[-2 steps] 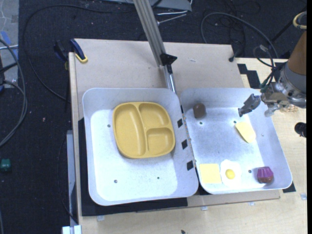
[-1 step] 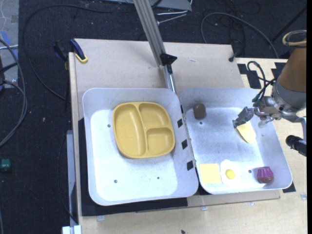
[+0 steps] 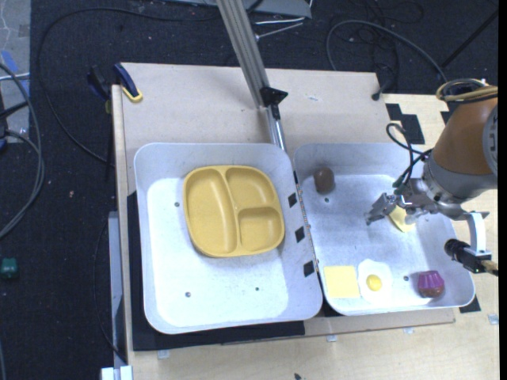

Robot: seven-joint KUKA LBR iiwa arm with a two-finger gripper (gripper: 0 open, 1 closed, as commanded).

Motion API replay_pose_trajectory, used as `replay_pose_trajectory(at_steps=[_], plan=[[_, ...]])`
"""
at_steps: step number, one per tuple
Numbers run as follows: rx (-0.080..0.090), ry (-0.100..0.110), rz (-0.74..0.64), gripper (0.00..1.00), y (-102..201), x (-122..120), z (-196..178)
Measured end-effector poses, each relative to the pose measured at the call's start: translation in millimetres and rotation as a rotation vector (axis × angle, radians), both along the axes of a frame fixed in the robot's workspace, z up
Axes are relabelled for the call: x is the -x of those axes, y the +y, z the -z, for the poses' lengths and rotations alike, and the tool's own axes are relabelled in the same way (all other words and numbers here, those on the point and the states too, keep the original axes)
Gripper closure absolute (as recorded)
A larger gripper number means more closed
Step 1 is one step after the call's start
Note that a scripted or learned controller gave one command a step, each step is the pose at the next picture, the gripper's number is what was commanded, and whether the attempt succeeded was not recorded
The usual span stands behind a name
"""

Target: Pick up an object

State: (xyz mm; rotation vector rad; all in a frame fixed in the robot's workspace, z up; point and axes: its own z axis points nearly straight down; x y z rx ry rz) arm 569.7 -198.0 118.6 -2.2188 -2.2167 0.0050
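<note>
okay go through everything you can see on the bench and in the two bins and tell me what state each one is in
Yellow divided plate: upright in the left bin, nothing in its compartments.
Brown object: loose on the right bin's floor, near its far edge.
Yellow square: lying flat, near edge of right bin.
Fried egg: flat, yolk up, beside the square.
Purple object: loose in the near right corner.
Small yellow piece: right at the gripper; grasp unclear.
</note>
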Motion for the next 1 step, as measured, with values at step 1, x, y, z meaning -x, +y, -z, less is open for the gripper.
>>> replay_pose_trajectory(at_steps=[1], plan=[[0.003,-0.008,0.0,1.0,-0.8,-1.9,-14.5]])
